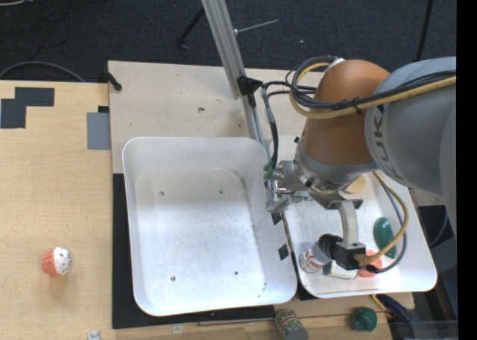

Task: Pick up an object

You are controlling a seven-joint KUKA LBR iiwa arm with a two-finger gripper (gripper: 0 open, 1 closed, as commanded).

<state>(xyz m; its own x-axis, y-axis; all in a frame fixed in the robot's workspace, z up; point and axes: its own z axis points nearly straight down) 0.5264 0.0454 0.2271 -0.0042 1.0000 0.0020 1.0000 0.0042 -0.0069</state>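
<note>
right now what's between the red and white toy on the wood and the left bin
Nothing: in the camera view, bare wooden bench runs from the red and white toy to the left bin's rim.

Both white bins (149, 182) look like smooth, faintly glossy plastic. The surface (52, 182) is pale matt wood. The arm's orange band (346, 118) shines glossy; the slanted rail (223, 29) looks brushed metal.

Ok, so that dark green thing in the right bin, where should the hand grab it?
Likely across the narrow middle of the green thing, coming straight down. It lies flat in the right bin as a long oval, so its short width suits a pinch best. Mind the yellow cable beside it.
</note>
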